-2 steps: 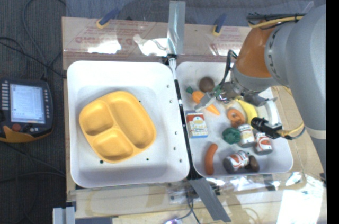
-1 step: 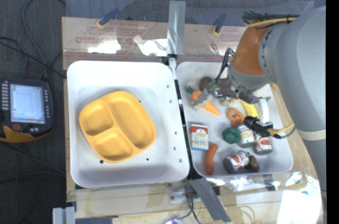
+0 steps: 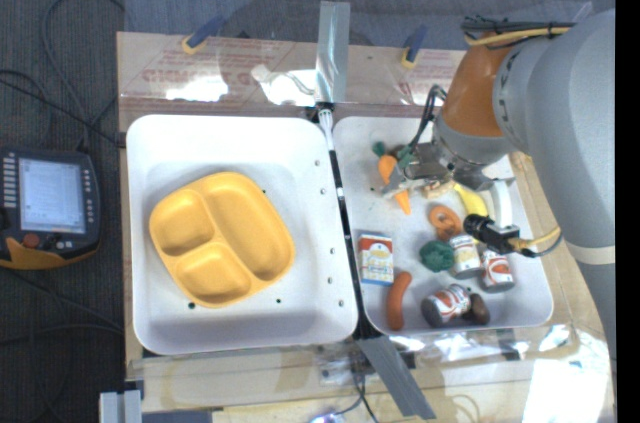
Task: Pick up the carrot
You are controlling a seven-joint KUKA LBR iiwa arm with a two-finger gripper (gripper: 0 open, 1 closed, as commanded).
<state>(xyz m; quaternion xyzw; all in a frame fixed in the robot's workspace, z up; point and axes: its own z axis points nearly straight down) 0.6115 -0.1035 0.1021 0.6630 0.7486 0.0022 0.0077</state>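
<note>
The grey arm (image 3: 560,101) reaches in from the right, its orange band over the back of the right white bin (image 3: 535,306). The claw (image 3: 414,173) hangs low in the far left part of that bin, just beside the carrot (image 3: 387,168). Whether the claw is spread or pressed together cannot be told from this angle, and nothing can be seen pinched in it.

The carrot lies near the bin's left wall, towards the back, with its green top pointing away from the viewer. A small orange piece (image 3: 402,202) lies just in front of it; it is unclear whether this is the carrot's tip or a separate thing.

Further forward in the same bin lie a red and white carton (image 3: 376,259), a brown sausage (image 3: 398,299) in front of the carton, a green lump (image 3: 436,256), a yellow banana (image 3: 473,202) and a few small cans (image 3: 447,303) near the front wall.

The left white bin (image 3: 160,311) holds a yellow divided tray (image 3: 220,236), set at a slant. Both bins sit side by side on the table (image 3: 160,76). A control pendant (image 3: 48,196) lies on the grey floor to the left.
</note>
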